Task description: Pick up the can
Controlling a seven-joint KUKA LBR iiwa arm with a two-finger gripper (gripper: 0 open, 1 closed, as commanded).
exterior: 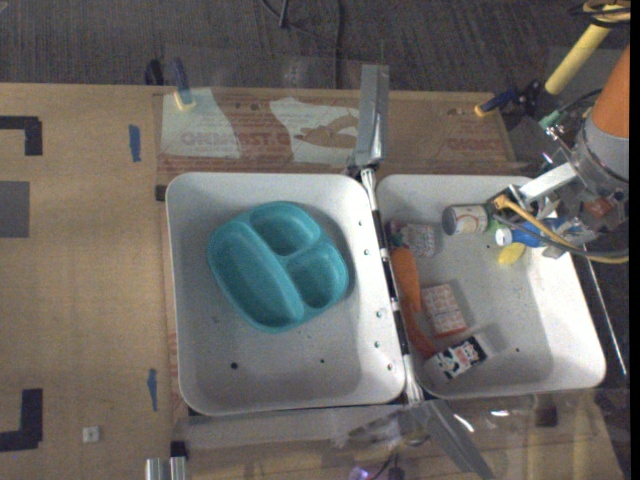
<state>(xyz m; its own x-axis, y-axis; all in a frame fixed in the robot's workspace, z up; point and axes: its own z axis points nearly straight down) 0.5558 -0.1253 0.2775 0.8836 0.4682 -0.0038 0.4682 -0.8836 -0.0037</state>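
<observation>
— Where's the can (465, 219)?

— On its side at the back of the right bin (570, 363), just beside my pincer (513, 215).

— Grasped?

— Can't tell; cables blur my pincer's state. It looks unlifted, so gripping and raising probably remain.

Two shallow white bins side by side on a tan desk (80, 298). In the left bin (190, 368), a teal divided plate (279, 264) with three compartments, lying near the middle. In the right bin (560, 358), an orange carrot-shaped piece (408, 293) along the left wall, a small pale packet (417, 238) just above it, a reddish patterned card (444, 308) beside it, and a black-and-white carton (461, 357) nearer the front. Small yellow piece (511, 255) toward the right side. Blue tape strips (134, 141) and black corner marks (24, 133) on the desk.
</observation>
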